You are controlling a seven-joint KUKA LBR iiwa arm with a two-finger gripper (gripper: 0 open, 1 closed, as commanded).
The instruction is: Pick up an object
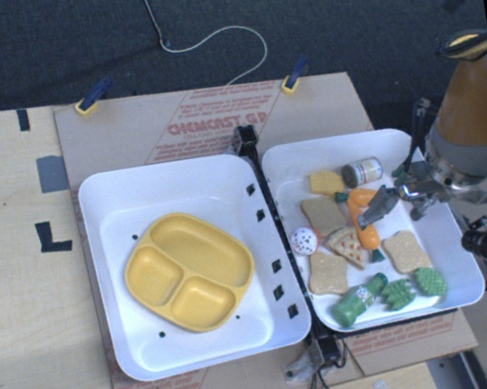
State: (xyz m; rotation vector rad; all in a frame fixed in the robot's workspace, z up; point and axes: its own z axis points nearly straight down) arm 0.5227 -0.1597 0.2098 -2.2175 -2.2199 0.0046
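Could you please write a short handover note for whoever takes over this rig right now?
Claw: low over the right bin, among the toys; whether it grips anything cannot be told.
Things: right bin holds an orange piece beside the claw, a small jar, a yellow block, bread slices, a white dotted ball and green toys. Left bin holds a yellow divided tray.
Done: arm is down in the right bin.
Left: grasp one object and lift it.

Left bin [107, 256]: divided plate [188, 269] lying in the middle. Right bin [465, 291]: toy foods, small jar [363, 170] at the back, dotted ball [303, 242] beside the left wall.
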